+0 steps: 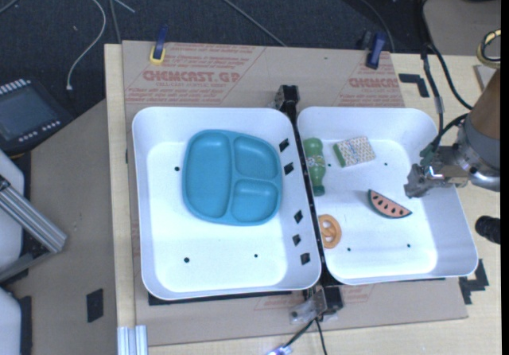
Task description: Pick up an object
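Progress: nothing lifted yet, as far as the view shows. Every object lies on a bin floor, so the whole pick is judged still to do: descend, close, lift.

Gripper: the gripper [419, 183] sits at the 3 o'clock edge of the right bin [445, 258], just inside its rim. Whether it is apart or together cannot be told at this size and angle. No object shows in it.

Likely target: the watermelon slice toy [389, 206], nearest the gripper, just off toward its 8 o'clock; the two look apart, not touching.

Target place: right bin floor, roughly 4 o'clock from the bin's middle.

Target axis: long axis runs from about 10 o'clock to 4 o'clock, close to level across the view. The curved green rind faces 7 o'clock, the straighter red edge faces 1 o'clock.

Other right-bin items: a green bottle-shaped toy [316, 165] lies along the divider, its long axis 12 to 6 o'clock. A small patterned packet [353, 151] sits at 11 o'clock of the bin. A pretzel toy [329, 229] lies at 8 o'clock.

Left bin: the left bin [215, 266] carries a blue divided plate [232, 177], well apart from the gripper.

Worktop: the worktop [127, 186] bears both bins side by side.
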Motion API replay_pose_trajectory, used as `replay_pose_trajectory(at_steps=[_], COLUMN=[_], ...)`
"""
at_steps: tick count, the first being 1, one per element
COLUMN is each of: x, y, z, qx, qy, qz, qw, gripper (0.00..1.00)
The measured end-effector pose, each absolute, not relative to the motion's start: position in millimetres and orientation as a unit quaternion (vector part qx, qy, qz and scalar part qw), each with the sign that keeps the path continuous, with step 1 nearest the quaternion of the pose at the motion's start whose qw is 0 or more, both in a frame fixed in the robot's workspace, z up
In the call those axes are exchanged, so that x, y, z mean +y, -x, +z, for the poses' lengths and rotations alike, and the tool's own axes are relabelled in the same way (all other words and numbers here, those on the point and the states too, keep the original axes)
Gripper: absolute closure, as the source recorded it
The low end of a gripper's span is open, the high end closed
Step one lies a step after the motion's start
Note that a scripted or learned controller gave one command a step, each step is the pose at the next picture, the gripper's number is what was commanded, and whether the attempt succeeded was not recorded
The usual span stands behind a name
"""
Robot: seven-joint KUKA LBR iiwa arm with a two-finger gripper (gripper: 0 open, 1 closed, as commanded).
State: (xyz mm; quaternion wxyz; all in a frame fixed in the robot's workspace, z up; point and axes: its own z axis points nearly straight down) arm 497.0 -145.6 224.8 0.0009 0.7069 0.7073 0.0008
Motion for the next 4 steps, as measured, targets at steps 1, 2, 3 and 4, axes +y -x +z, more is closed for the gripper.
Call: replay_pose_trajectory(at_steps=[1, 2, 3, 4], x=[-95.4, -37.4, 19.4, 75.5], y=[-490.7, -481.6, -485.6, -482.0], z=[217.0, 216.9, 208.8, 205.3], qx=[0.709, 0.709, 0.709, 0.71], qy=[-0.705, -0.705, -0.705, -0.705], qz=[0.0003, 0.0003, -0.0001, 0.0001], qw=[-0.003, -0.003, -0.003, -0.002], gripper=[1.0, 1.0, 1.0, 1.0])
